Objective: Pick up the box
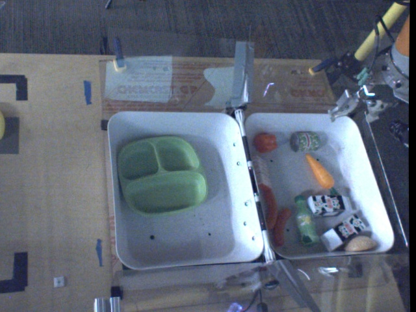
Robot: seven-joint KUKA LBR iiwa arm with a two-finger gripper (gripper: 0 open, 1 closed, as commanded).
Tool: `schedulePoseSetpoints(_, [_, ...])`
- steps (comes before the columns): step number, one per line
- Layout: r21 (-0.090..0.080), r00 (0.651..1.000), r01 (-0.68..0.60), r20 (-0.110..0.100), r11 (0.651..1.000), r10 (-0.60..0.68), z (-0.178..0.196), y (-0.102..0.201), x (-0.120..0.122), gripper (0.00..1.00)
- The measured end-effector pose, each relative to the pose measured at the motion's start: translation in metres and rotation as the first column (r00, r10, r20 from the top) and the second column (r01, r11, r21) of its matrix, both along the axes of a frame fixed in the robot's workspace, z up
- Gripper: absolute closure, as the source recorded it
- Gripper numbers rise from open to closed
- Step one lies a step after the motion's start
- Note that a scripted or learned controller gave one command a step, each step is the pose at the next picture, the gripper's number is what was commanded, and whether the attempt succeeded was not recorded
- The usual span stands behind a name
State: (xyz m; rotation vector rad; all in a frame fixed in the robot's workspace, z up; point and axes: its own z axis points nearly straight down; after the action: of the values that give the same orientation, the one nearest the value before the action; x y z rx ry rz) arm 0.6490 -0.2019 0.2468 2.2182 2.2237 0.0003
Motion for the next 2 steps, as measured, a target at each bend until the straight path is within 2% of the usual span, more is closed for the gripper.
schedulePoseSetpoints(1, [-0.004, 0.975, -0.223, 0.005, 0.975, 0.223, 0.026, -0.004, 0.019, 0.00])
schedulePoseSetpoints(2, [-0.009, 0.974, -0.227, 0.010, 0.974, 0.227, 0.038, -0.003, 0.021, 1.00])
